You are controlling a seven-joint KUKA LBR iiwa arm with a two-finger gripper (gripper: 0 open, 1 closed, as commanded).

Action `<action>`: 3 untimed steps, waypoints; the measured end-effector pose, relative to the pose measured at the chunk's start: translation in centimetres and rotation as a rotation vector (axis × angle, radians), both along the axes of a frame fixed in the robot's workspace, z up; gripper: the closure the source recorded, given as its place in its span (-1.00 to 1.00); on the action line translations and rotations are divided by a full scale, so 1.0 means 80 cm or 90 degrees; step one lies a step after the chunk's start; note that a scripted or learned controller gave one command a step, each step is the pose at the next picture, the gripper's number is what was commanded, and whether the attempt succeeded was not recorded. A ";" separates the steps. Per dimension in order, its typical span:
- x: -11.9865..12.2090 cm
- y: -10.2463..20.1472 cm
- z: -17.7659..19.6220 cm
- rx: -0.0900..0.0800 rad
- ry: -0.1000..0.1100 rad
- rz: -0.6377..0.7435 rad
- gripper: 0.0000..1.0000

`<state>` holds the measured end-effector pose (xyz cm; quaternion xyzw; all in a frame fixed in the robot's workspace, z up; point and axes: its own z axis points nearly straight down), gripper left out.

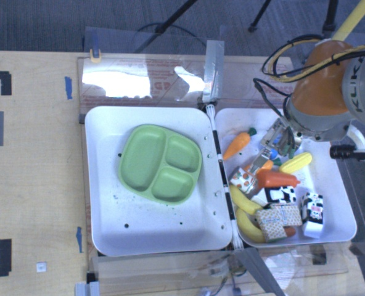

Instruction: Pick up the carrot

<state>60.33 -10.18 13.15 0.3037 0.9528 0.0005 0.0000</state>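
Carrot: orange plastic carrot with green top (238,144), right white bin (346,193), upper left corner.
Fingers: gripper (275,145) just right of carrot, apart from it; opening unclear.
Left bin: green divided plate (160,163).

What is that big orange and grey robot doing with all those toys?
The robot arm is reaching into the right bin, which is full of toy food. Its gripper is down among the toys in the middle of the pile. It is supposed to pick up the carrot, but the carrot is lying loose at the bin's upper left, next to the gripper. The left bin holds a green divided plate.
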 end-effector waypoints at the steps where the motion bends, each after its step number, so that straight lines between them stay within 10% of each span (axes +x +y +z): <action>1: 0.070 -0.042 -0.005 -0.001 -0.002 0.050 -1.00; 2: 0.026 0.048 0.065 0.000 0.000 0.212 -1.00; 3: 0.044 0.006 -0.023 -0.007 -0.017 0.438 -1.00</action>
